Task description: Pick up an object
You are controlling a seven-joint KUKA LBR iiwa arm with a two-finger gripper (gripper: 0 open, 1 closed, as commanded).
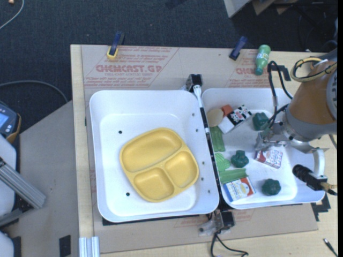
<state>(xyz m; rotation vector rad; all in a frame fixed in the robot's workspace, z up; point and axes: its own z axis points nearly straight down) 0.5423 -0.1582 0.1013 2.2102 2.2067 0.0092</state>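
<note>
Arm (313, 103): grey, with an orange band, reaching in from the right and bent down over the right bin.
Gripper (266, 142): low in the right bin (308, 197), just above the card; its metal tip points left; whether it is released, clenched or grasping anything cannot be told from this view.
Card (270, 157): small red-and-white packet, flat on the bin floor right under the gripper tip, touching or nearly so.
Dark green lump (260, 120): just beyond the gripper, toward the far wall.
Second green lump (239, 158): left of the gripper, near, apart from it.
Third green lump (271, 186): on the near side of the gripper, past the card.
Black-and-white block (237, 115): up and left of the gripper, with a red piece beside it.
Green strip (217, 142): well left of the gripper, along the bin's left wall.
Box (238, 188): red, white and blue, down-left of the gripper, by the near wall.
Left bin (104, 111): well left of the gripper.
Yellow tray (159, 164): three compartments, lying in the left bin.
Green bottle (262, 59): on the bench beyond the right bin, far side of the gripper.
</note>
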